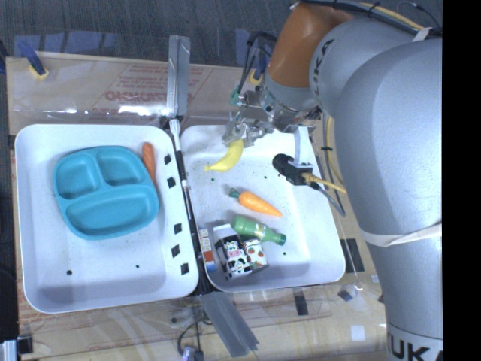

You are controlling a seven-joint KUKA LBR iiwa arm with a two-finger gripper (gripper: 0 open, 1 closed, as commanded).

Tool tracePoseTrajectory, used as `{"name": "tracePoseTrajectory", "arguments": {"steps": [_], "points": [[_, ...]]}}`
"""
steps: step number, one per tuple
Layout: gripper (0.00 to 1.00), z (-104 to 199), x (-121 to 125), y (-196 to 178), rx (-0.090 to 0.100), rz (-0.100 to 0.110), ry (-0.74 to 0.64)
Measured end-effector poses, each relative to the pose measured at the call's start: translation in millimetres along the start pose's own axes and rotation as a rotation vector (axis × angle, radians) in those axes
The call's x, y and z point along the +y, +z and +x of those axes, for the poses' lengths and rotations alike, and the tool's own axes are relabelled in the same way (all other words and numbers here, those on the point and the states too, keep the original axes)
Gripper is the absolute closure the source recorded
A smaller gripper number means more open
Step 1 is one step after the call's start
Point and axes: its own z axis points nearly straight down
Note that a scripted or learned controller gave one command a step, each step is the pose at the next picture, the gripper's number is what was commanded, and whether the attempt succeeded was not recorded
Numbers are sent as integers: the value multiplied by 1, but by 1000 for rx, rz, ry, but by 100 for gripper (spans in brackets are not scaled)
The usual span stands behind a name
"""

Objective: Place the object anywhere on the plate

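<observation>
Camera view had the gripper (242, 132) at the banana's (228, 157) upper end in the right bin (323, 258) (finger state unclear), blue plate (107, 189) in the left bin (98, 280).

I see the plate (105, 190) in the left bin. It is bright blue, with rounded corners and three hollows: two small ones at its 12 o'clock side and one long one at its 6 o'clock side. It lies flat and a bit turned, toward the 11 o'clock part of its bin.

I see the banana (227, 159) in the right bin, at that bin's 11 o'clock corner. It is yellow, small and curved. It looks tipped, with its top end up at 1 o'clock, right at the pincer (239, 132), and its low end at 7 o'clock. I cannot tell if the pincer really has it.
</observation>
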Motion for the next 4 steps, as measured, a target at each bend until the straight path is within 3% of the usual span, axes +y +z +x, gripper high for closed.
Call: {"name": "tracePoseTrajectory", "arguments": {"steps": [1, 2, 3, 4], "points": [[100, 110, -11, -10, 0, -3, -30], [100, 217, -63, -3, -2, 2, 22], [0, 217, -63, -3, -2, 1, 23], [0, 187, -82, 37, -2, 1, 49]]}}
